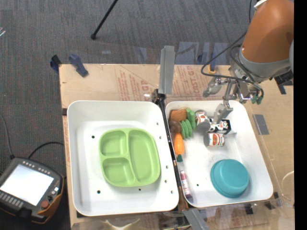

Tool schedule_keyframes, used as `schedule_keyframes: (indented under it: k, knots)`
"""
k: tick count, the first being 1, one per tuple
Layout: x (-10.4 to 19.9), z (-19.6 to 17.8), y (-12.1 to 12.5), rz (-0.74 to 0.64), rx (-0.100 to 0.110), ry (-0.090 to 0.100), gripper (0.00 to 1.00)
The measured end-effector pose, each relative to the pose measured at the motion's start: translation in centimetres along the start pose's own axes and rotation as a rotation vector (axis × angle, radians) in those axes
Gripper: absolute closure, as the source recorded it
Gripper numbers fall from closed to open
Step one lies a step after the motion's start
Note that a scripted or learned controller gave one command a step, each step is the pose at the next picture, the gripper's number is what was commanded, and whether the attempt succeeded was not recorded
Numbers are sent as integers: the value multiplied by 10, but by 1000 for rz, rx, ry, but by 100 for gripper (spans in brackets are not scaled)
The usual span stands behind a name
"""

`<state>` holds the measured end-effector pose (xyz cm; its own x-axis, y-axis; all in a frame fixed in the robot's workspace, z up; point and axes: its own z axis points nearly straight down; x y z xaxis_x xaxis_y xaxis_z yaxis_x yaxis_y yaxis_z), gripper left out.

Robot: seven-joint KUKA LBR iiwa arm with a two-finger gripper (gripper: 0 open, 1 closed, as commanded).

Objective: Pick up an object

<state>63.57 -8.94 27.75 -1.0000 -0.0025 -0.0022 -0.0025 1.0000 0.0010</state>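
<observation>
Two white bins (81, 128) on cardboard-topped bench (110, 83), grey carpet (48, 23)

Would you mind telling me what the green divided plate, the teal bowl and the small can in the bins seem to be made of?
The green divided plate looks like moulded plastic: one even colour, a soft matte sheen and rounded compartment edges. The teal bowl also seems plastic, smooth and uniformly coloured, lying rim down. The small can looks like metal under a printed paper label, though it may be a toy replica.

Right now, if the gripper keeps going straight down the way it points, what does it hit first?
Most likely the small cans: the gripper hangs just above the black-labelled can, with the red-labelled can beside it. Depth is hard to judge from this angle.
</observation>
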Motion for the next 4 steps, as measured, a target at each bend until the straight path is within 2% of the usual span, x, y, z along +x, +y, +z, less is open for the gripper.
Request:
schedule_keyframes:
  k: [1, 2, 3, 4]
  knots:
    - [72, 109, -30, 117, -2, 14, 0]
    - [131, 192, -72, 68, -4, 12, 0]
    - [34, 190, -34, 216, -2, 0, 0]
    - [117, 190, -58, 261, 0, 4, 0]
